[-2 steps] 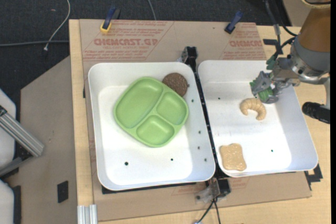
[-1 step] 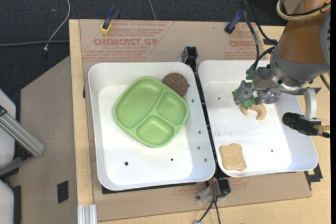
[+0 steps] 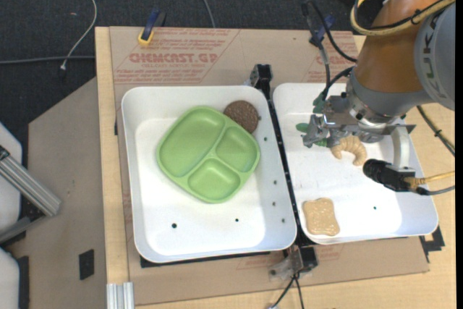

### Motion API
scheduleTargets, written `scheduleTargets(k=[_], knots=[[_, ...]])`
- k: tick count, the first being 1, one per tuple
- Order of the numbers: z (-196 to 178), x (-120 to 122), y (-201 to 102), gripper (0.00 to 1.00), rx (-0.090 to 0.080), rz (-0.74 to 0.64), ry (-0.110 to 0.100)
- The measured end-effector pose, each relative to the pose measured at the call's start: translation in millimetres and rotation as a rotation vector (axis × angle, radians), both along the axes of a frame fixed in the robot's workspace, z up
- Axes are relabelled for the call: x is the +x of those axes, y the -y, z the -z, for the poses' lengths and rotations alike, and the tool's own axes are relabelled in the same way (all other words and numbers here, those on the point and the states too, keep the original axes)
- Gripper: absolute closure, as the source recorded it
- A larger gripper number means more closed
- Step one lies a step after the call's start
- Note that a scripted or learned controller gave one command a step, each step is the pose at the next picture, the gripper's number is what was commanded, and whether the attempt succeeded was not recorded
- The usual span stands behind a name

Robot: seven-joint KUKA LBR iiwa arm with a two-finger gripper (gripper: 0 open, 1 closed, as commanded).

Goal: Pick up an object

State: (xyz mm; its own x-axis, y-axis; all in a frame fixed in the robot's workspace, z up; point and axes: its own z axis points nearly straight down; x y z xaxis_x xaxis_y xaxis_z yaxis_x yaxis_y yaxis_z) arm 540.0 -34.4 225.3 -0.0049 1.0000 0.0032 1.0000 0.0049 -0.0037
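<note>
My gripper (image 3: 327, 131) hangs low over the right bin (image 3: 405, 221), in its upper middle, under the grey and orange arm. A tan, croissant-shaped piece (image 3: 351, 149) lies just to the right of and below the gripper, partly under the wrist. A small green bit (image 3: 303, 128) pokes out on the gripper's left side; I cannot tell what it belongs to. A tan slice of toast (image 3: 320, 217) lies flat in the right bin's near left corner, well apart from the gripper.
In the left bin (image 3: 145, 228) rests a green divided plate (image 3: 208, 153), with a round brown cookie (image 3: 241, 113) at its far right edge. A black divider rail (image 3: 278, 155) runs between the bins. A black cable fitting (image 3: 387, 175) sticks out beside the arm.
</note>
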Motion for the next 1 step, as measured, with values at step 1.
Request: scheduleTargets(k=[1], knots=[[9.9, -12.5, -55.8, 1.00, 0.000, -0.001, -0.001]])
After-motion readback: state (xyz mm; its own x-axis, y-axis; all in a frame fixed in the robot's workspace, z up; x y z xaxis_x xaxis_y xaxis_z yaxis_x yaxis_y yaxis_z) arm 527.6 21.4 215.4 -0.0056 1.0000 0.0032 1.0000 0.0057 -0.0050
